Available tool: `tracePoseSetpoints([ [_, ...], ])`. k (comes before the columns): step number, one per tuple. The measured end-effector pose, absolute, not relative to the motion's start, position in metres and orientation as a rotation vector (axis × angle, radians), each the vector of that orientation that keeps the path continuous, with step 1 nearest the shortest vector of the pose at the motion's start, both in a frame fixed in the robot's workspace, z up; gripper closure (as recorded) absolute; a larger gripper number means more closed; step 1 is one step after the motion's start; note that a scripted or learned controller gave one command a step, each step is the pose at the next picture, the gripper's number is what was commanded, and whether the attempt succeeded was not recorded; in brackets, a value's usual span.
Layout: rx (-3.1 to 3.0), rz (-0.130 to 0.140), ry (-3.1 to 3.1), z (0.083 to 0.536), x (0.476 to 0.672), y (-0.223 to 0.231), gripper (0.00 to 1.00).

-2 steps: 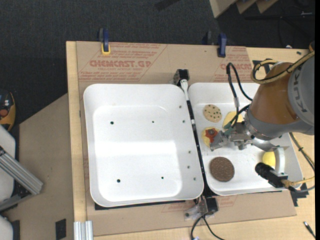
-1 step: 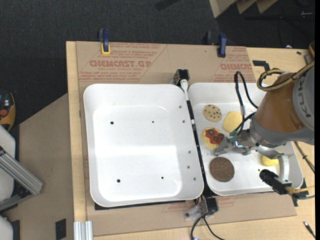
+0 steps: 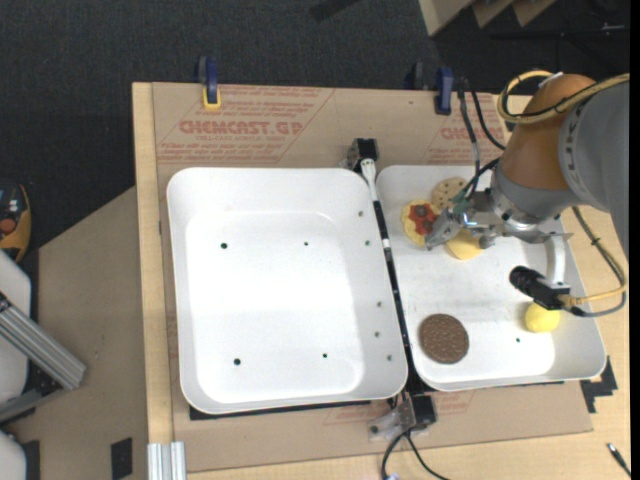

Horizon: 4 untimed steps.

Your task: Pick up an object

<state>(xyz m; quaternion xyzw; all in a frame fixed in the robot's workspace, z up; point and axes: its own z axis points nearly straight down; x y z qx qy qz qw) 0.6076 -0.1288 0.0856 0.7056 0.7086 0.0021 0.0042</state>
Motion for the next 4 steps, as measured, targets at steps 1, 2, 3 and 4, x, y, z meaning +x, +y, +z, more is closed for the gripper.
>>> tracePoseSetpoints([
  [1,2.205,0.016,2.231,0.192,0.583,-0.02,0.0],
  [2,2.212,0.008,2.225,0.202,0.617,0.02,0.0],
  [3,2.206,0.017,2.231,0.266,0.636,0.116,0.0],
  [4,2.207,0.028,2.224,0.406,0.629,0.168,0.0],
])
